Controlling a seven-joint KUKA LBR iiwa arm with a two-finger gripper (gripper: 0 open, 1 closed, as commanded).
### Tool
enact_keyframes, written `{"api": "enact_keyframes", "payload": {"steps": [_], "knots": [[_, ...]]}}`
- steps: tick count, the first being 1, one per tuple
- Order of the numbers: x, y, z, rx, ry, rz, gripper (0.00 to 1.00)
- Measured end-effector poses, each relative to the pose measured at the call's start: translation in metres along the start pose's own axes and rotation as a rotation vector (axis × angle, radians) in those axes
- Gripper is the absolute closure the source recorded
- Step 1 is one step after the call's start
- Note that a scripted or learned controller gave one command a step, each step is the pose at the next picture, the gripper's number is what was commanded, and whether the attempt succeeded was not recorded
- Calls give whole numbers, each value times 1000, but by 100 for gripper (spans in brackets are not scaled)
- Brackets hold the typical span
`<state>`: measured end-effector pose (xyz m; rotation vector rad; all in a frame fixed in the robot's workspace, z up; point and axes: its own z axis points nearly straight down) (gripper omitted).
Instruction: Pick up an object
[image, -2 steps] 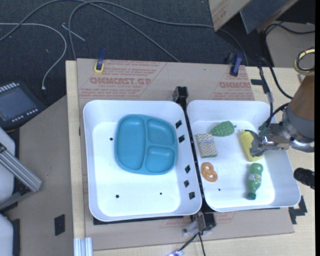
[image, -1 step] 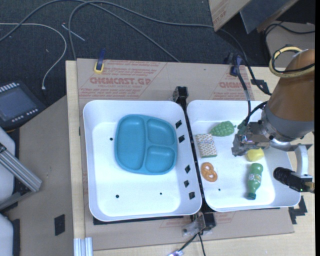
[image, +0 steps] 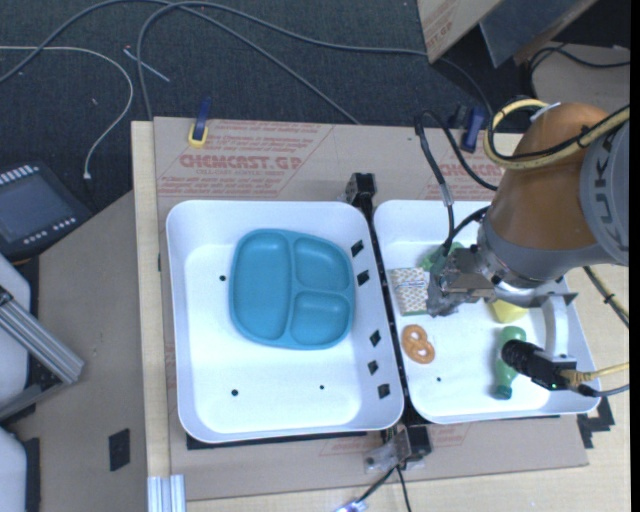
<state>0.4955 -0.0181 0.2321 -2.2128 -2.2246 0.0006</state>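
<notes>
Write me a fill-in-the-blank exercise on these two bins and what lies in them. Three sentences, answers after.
1. The blue divided plate lies in the ____ bin of the camera view.
2. The pretzel lies in the right bin, on the side nearest the ____ bin.
3. The band above the arm's claw is ____ in colour.

Missing words: left; left; orange

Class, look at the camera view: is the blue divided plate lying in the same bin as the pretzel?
No: the blue divided plate lies in the left bin, while the pretzel lies in the right bin.
</notes>
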Motion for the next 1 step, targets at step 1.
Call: {"api": "enact_keyframes", "payload": {"steps": [1], "knots": [[61,15,-3,-5,0,-2,100]]}}
